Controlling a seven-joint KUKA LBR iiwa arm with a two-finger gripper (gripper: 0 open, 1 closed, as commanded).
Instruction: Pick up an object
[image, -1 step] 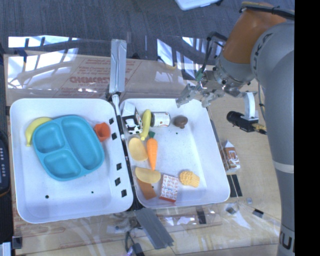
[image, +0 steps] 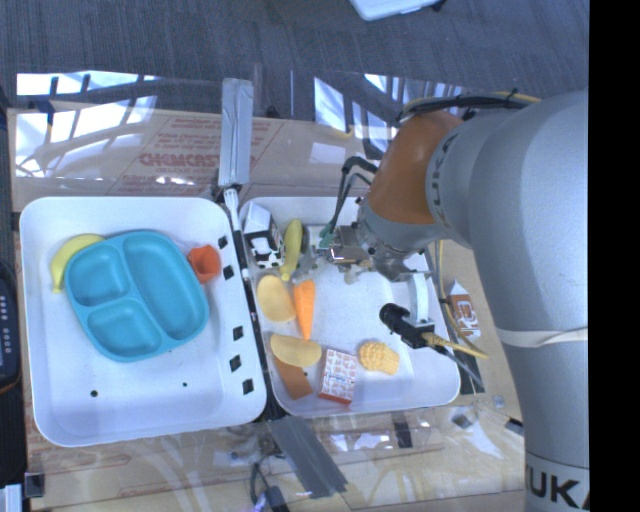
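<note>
My gripper (image: 335, 250) hangs over right bin (image: 425, 385), upper part. Green banana (image: 292, 243) just left of it; carrot (image: 303, 306) below-left; yellow corn piece (image: 378, 356) below. Blue tray (image: 140, 292) far left, in left bin (image: 60, 400).

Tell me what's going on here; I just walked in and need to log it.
A grey arm reaches in from the right over the right bin, its tool near the bin's back, above scattered toy food such as a carrot. Nothing looks lifted yet. The left bin holds a blue divided tray.
</note>
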